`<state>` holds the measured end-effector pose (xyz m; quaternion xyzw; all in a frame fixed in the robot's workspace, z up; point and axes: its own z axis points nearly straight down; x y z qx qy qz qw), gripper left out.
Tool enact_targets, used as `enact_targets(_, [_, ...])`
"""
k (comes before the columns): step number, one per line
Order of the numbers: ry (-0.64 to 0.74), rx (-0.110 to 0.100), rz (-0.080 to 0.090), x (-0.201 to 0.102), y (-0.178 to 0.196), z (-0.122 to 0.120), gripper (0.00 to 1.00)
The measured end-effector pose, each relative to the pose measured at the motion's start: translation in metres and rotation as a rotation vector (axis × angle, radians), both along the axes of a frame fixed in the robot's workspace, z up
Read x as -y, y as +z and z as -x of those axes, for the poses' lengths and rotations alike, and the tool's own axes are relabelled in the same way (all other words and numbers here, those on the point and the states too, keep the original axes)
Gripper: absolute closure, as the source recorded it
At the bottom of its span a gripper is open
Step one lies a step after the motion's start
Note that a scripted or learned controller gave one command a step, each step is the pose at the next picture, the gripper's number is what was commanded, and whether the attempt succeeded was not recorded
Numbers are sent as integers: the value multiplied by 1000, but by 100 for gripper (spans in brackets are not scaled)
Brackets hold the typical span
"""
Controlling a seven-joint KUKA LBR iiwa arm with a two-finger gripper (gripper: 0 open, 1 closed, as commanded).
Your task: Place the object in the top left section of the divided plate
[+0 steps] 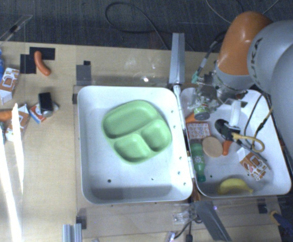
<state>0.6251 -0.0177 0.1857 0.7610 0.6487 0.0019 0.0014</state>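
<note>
The worktop (46, 185) was pale, wood-toned and matte, carrying two shallow white bins with glossy, rounded walls. The left bin (86, 150) held only the divided plate (138, 130), a smooth green piece of moulded plastic with three soft-edged hollows; its top left section lay bare and nothing rested in it. The right bin (280, 178) was crowded. The grey arm (282, 59), with its orange band, hung over that bin's upper end, and the end effector (210, 102) sat low among the clutter beside a small round tin (202, 114); I could not tell whether it was spread or pressed together, nor which object it was meant to take.

Judging from this, the main risk was a missed or double pick: a printed carton (198, 131), a tan disc (212, 146), a green bottle (198, 161) and a curved yellow banana (234, 186) lay close together, and slick, rounded shapes might slip. Loose cables near the wrist might also snag.
</note>
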Motion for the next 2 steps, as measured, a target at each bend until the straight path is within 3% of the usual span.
enact_targets(1, [165, -2, 0, -85, 6, 46, 100])
enact_targets(2, [164, -2, 0, -85, 6, 46, 0])
